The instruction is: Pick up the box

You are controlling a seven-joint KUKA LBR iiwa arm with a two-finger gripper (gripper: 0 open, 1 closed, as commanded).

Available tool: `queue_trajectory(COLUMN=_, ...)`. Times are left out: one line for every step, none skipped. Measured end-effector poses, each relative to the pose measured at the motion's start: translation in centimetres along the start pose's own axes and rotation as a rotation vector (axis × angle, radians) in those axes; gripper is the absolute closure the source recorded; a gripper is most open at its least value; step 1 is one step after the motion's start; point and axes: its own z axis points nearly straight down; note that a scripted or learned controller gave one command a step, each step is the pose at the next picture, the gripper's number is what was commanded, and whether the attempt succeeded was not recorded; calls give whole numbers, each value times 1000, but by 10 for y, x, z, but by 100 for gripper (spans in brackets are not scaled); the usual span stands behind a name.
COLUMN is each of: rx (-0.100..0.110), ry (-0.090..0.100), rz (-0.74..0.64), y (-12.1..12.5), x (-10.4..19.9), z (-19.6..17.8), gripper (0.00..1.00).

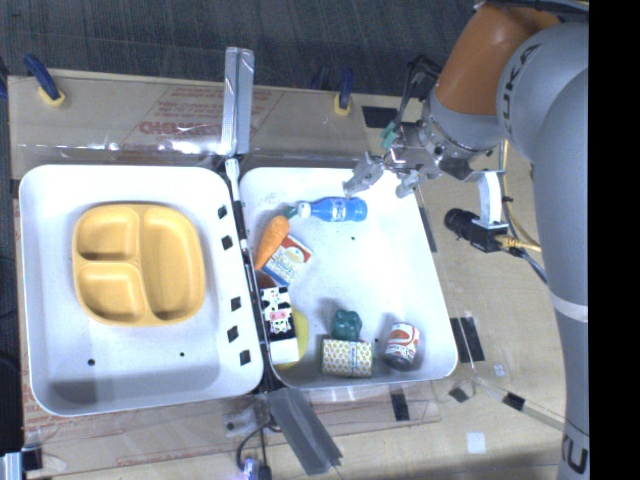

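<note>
Inside the right bin: two boxes, one can, one bottle.

Glossy white plastic bins, matt yellow plastic divided plate, shiny blue plastic bottle, printed cardboard box, metal can

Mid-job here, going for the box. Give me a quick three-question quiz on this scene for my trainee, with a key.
1. True or false: the yellow divided plate lies in the same bin as the blue bottle.
2. What lies right beside the carrot? A) the can B) the small snack box C) the green toy
3. Fill in: the gripper hovers near the right bin's ____ edge, by the bottle.

Key: 1 false; 2 B; 3 far.
</note>
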Motion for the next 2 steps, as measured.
queue_trajectory(rx=0, ry=0, rz=-177, y=23, x=8, z=119, gripper=0)
queue_trajectory(rx=-2, ry=-1, rz=-127, y=-6, x=-39, z=151, gripper=0)
